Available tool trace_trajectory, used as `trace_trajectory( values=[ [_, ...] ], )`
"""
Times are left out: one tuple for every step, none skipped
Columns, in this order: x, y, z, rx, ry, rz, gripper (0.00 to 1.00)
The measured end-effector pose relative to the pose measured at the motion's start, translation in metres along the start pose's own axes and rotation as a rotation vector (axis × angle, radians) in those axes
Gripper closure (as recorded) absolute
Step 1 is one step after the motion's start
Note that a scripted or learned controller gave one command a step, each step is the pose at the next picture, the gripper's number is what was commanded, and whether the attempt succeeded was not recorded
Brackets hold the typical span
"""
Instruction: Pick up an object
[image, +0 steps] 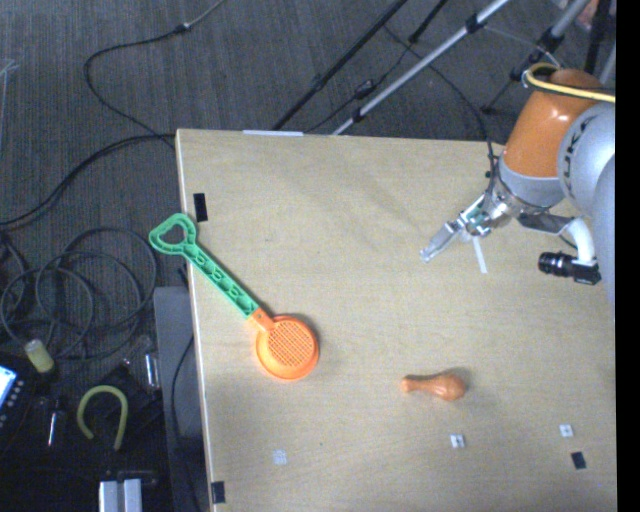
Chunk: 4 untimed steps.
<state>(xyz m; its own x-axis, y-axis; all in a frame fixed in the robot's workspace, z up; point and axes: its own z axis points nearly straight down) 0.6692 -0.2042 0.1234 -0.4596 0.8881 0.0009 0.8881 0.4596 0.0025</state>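
A strainer with a green handle (215, 272) and a round orange mesh head (287, 347) lies at the left of the tan bench top (360, 200), its handle jutting past the left edge. A small orange pear-shaped object (437, 385) lies on its side lower down, right of centre. My gripper (455, 259) hangs over the upper right of the bench, below the arm's orange band (540, 130). Its two thin fingers are spread open with nothing between them. It is well above and slightly right of the orange object, apart from it.
Small square markers (457, 440) dot the lower right of the bench and a black tab (200, 207) sits at its left edge. Cables (60, 290) and a green U-shaped item (100, 410) lie on the floor at left. Stand legs (420, 60) cross the floor above the bench.
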Motion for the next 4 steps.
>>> trace_trajectory(
  values=[
    [0.021,0.010,0.039,0.002,-0.001,-0.323,0.00],
    [-0.015,-0.013,0.038,0.002,-0.006,-0.369,0.00],
    [0.004,-0.004,0.040,0.001,0.001,-0.099,0.00],
    [0.004,-0.004,0.040,0.001,0.000,-0.100,0.00]
  ],
)
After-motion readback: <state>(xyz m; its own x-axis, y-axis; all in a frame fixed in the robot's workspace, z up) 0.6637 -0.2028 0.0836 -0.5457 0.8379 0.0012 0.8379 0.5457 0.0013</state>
